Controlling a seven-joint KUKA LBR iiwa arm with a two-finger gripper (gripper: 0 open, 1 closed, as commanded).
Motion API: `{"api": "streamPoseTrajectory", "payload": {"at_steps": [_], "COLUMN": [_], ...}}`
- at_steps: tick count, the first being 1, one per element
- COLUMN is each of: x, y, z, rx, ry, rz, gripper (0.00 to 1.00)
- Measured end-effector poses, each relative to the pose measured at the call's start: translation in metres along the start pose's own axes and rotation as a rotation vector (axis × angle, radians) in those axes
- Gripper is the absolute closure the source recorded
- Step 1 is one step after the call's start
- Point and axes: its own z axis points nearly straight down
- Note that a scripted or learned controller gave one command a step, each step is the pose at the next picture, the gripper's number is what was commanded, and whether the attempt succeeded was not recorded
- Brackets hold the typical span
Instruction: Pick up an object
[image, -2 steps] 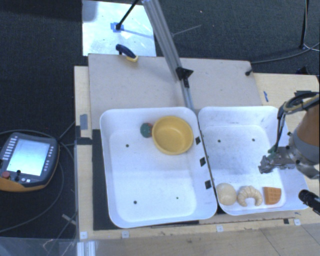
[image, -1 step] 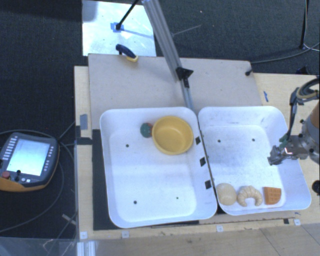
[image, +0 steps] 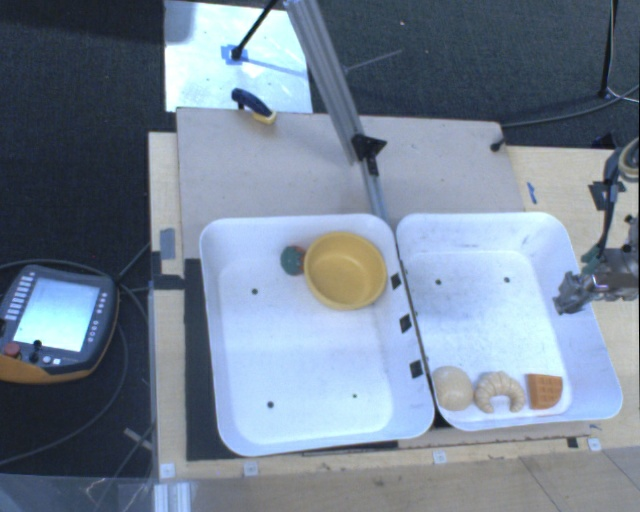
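Note:
A yellow bowl (image: 345, 270) sits at the back of the left bin (image: 300, 410), with a small green ball (image: 291, 260) touching its left side. Along the front of the right bin (image: 480, 240) lie a pale egg-shaped piece (image: 452, 387), a tan croissant-shaped piece (image: 500, 391) and an orange cracker-like square (image: 544, 390). My gripper (image: 575, 293) hangs at the right bin's right rim, well back from those three pieces and apart from them. Nothing shows between its tips.
A metal pole (image: 335, 85) slants down from the back to the gap between the bins. A teach pendant (image: 52, 322) lies on the floor at left. A blue and yellow clamp (image: 252, 104) sits at the board's back edge.

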Motion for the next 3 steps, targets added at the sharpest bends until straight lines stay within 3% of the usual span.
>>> {"api": "streamPoseTrajectory", "payload": {"at_steps": [2, 3], "x": [0.097, 0.149], "y": [0.033, 0.044], "z": [0.030, 0.026], "rx": [0.005, 0.004], "ry": [0.002, 0.001], "rz": [-0.003, -0.002], "gripper": [1.00, 1.00]}}
